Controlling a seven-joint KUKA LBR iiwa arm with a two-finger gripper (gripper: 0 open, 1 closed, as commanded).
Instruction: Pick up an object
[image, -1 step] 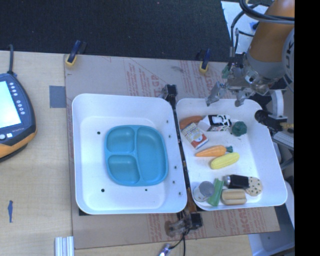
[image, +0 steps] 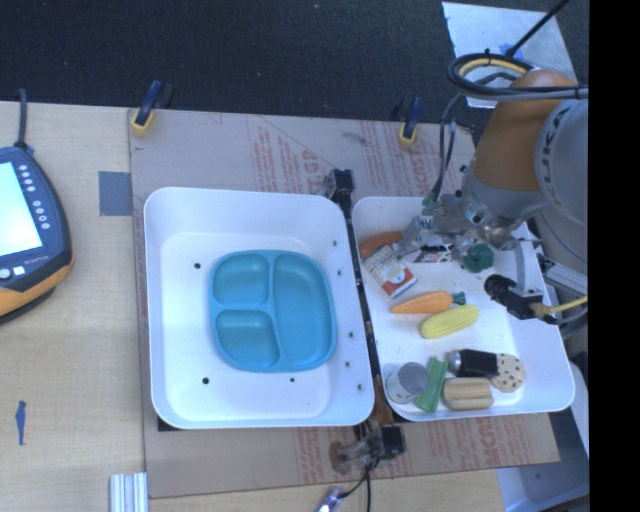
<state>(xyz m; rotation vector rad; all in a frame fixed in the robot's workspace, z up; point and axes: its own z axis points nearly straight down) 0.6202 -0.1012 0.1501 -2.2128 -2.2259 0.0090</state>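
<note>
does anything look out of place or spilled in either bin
Nothing stands out. The blue divided plate lies flat in the left bin. The carrot, corn and cookie lie loosely in the right bin, all inside its rim. The gripper is low over that bin's far end.

Blue divided plate (image: 272, 308) lay in the left bin (image: 160, 300), well left of the gripper (image: 437, 235) | teach pendant (image: 25, 235) sat farther left | blue clamp (image: 407, 118) stood just beyond it.
</note>
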